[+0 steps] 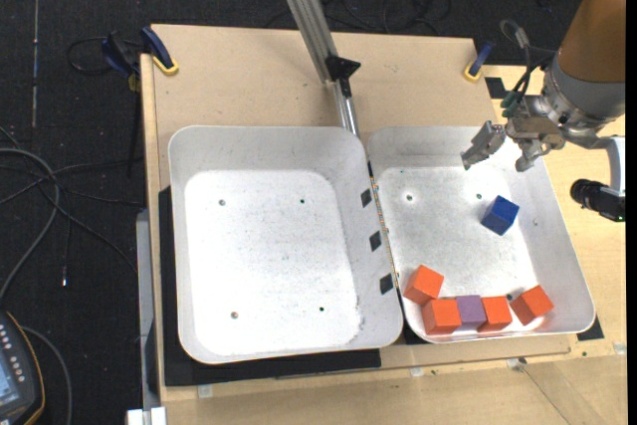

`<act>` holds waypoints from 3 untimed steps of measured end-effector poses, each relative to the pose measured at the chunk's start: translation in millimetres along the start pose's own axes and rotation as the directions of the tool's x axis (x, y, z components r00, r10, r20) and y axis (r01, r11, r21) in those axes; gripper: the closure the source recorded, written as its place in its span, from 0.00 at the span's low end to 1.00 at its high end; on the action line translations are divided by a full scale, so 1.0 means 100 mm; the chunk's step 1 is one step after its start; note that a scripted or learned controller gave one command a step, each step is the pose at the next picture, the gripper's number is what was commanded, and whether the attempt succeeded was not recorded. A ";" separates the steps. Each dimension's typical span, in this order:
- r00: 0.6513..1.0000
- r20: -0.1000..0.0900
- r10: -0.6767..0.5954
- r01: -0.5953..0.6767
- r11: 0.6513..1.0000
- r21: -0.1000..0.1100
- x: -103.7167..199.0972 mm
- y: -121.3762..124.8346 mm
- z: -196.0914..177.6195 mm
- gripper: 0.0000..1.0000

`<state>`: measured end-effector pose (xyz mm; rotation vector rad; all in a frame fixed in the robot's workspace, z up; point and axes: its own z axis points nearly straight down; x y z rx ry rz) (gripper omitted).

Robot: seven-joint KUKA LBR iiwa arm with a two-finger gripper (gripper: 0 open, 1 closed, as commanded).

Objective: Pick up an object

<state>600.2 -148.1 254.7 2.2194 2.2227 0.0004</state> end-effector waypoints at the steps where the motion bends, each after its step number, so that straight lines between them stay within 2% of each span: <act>1: 1.000 0.003 0.003 -0.003 1.000 -0.003 -0.38 0.18 1.23 0.00; 2: 1.000 0.001 -0.002 0.002 1.000 -0.001 -0.44 0.47 1.61 0.00; 3: 1.000 0.001 0.004 -0.004 1.000 0.000 -0.60 0.36 1.59 0.00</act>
